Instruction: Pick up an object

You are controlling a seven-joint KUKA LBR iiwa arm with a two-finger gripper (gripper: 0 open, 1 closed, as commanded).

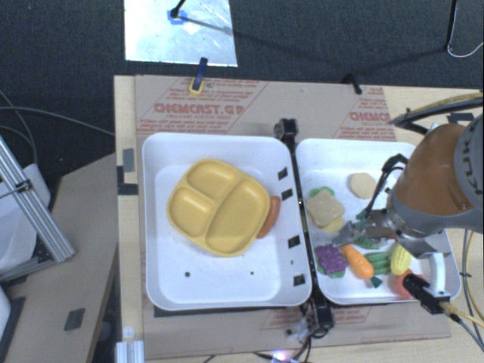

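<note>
Orange plastic toy carrot (358, 262) lies in the right white bin (344, 154), lower centre-right of frame, long axis diagonal, tip pointing lower right. Gripper (349, 234) hangs just above-left of it; can't tell its state. Brown bench sheet (249, 100) reads "CHEMCAST GP".

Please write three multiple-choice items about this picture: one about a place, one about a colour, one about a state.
1. Where is the divided plate?
A. left bin
B. right bin
C. on the floor

2. What colour is the grape bunch?
A. purple
B. blue
C. white

3. How does the carrot lie?
A. held up in the air
B. flat on the right bin floor
C. on the plate

Answers: 1 A, the yellow plate fills the left bin. 2 A, it looks purple beside the carrot. 3 B, it rests on white floor below the gripper.
</note>
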